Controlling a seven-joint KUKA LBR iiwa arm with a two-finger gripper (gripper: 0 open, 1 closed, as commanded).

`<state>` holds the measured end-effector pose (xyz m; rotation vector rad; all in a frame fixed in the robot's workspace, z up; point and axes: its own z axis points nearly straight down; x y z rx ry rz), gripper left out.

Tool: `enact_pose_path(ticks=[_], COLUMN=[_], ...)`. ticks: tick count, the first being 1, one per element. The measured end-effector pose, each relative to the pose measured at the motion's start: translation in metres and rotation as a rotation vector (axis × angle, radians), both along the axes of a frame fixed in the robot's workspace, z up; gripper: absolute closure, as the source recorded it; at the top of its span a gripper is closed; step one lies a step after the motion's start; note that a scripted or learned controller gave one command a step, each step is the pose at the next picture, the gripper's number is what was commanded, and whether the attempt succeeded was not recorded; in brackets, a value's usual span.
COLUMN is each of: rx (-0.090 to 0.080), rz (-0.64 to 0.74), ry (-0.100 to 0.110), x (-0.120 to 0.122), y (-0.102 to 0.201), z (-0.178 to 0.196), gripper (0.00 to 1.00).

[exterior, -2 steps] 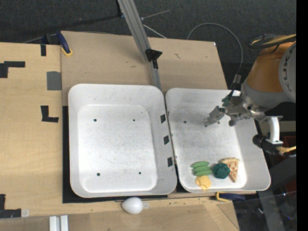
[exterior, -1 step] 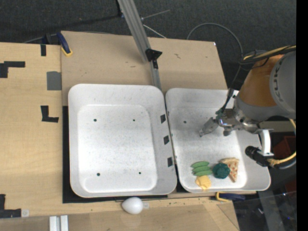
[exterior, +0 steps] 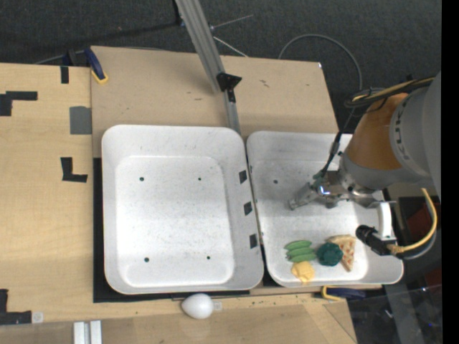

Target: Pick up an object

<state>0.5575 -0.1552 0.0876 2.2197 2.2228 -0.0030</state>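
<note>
Reaching in from the right, the gripper hangs low over the middle of the right bin, its grey fingers pointing toward the divider between the two bins; whether they are spread or closed cannot be told at this size, and nothing can be seen between them. Behind it sits the orange band of the arm.

Four small objects lie clustered in the near right corner of that same bin, below the gripper and apart from it: one green pod-shaped piece, one yellow piece just under it, one dark teal round piece beside them, and one tan wedge (something like a pizza slice) touching the teal piece on its right.

One left bin sits alongside, sharing the middle edge where three small black clips show. One white egg-shaped object rests on the bench outside both bins, just below the near edge of the left one
</note>
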Motion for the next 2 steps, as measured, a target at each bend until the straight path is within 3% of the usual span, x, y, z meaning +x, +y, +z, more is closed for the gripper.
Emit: enact_pose_path(ticks=[1,2], rx=[0.002,0.002], rz=[0.001,0.001], ry=[0.0,-0.004], x=[0.0,-0.007], y=[0.001,0.008], z=[0.011,0.064], gripper=[1.0,1.0])
